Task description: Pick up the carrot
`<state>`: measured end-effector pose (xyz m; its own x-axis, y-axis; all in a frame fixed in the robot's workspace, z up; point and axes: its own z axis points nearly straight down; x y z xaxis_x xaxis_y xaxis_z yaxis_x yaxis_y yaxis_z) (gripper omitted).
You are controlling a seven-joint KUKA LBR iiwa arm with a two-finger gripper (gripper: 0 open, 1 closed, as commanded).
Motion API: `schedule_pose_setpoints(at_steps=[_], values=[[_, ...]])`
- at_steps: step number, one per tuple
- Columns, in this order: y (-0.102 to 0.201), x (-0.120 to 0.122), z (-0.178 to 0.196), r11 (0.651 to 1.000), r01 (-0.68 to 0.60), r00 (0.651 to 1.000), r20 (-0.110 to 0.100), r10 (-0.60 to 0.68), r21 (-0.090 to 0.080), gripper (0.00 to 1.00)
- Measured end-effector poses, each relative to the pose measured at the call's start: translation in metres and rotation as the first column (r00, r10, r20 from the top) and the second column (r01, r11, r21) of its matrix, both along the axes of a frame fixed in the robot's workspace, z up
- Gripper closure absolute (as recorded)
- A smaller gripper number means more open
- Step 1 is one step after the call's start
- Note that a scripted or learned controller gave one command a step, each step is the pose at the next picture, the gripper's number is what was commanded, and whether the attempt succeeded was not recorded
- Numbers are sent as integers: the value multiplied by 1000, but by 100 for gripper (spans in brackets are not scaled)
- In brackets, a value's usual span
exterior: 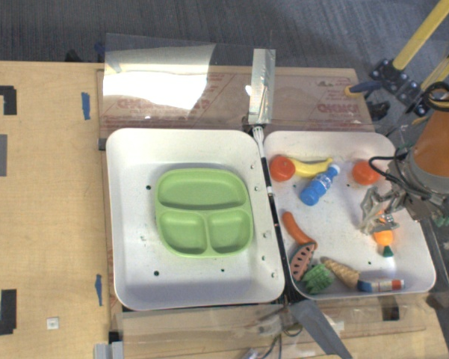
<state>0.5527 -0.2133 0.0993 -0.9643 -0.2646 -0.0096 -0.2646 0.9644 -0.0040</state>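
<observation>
The carrot (384, 238) is a small orange piece with a green tip, lying near the right side of the right bin (427, 271). My gripper (379, 214) hangs from the grey arm with the orange band and sits just above the carrot's upper end in the camera view. Whether it touches the carrot I cannot tell.
The right bin also holds an orange ball (364, 172), a red-orange fruit (282, 167), a banana (312, 166), a blue bottle (317, 186), a red sausage (297, 228), a watermelon slice (302, 259), broccoli (318, 277) and a marker (381, 283). A green divided plate (204, 210) lies in the left bin (127, 200).
</observation>
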Motion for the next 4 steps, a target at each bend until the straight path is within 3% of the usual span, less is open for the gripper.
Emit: schedule_pose_setpoints(at_steps=[1, 2, 3, 4], values=[[47, -4, 77, 998, 65, 998, 4, -65, 1, 100], [26, -6, 0, 972, -236, 972, 0, 236, -1, 100], [51, -43, 121, 969, -249, 969, 3, 249, -5, 100], [28, -40, 295, 926, -377, 926, 4, 377, -10, 100]])
